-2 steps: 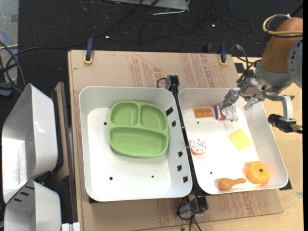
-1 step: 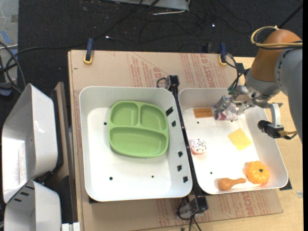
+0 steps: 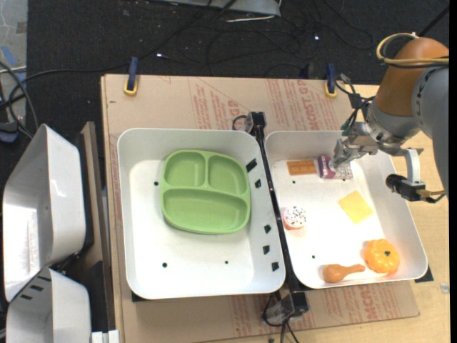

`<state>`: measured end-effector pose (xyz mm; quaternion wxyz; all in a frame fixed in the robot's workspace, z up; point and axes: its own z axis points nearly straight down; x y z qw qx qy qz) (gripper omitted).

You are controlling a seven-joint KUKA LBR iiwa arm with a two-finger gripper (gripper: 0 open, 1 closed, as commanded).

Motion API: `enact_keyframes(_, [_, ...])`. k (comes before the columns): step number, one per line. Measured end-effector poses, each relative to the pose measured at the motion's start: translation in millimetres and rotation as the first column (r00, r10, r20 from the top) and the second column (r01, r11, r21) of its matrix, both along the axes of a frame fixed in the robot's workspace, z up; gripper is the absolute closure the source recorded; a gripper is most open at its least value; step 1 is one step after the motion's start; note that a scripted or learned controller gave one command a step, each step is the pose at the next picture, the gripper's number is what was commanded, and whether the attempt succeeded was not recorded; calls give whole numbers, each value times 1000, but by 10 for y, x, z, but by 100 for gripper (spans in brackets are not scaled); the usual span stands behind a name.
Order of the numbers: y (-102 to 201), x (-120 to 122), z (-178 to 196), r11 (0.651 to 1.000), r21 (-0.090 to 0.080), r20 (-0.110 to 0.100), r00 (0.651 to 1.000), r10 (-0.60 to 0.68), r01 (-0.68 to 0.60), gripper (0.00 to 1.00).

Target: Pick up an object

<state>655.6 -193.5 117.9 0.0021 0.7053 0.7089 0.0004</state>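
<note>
Hand (image 3: 343,161): mine, down in the far part of the right bin, its tip right at a small purple and white packet; I cannot tell how it is set or whether it has hold of anything.
Arm (image 3: 418,95): grey with an orange band above the wrist, reaching in from the right over the far right corner of the right bin.
Small purple and white packet (image 3: 326,167): on the floor of the right bin near its far wall, just beside my hand, partly covered by it.
Flat orange rectangular wafer (image 3: 300,167): just left of the packet, lying flat.
Flat yellow square slice (image 3: 355,206): mid-right of the right bin, lying flat, apart from the others.
Round white and pink sprinkled doughnut piece (image 3: 294,217): near the left wall of the right bin.
Orange toy pumpkin (image 3: 380,256): near corner of the right bin, upright.
Orange-brown toy drumstick (image 3: 340,271): just left of the pumpkin, lying along the near wall.
Right shallow white bin (image 3: 407,220): holds all six small things.
Left shallow white bin (image 3: 143,263): touches the right one along a black clipped seam.
Light green plastic divided tray (image 3: 206,191): flat in the middle of the left bin, three compartments facing up.
Bench (image 3: 186,98): brown board under both bins, clamped at its far edge.
</note>
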Motion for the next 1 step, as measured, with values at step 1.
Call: enact_keyframes(1, [-72, 17, 468, 1000, 0, 3, 1000, -4, 4, 100])
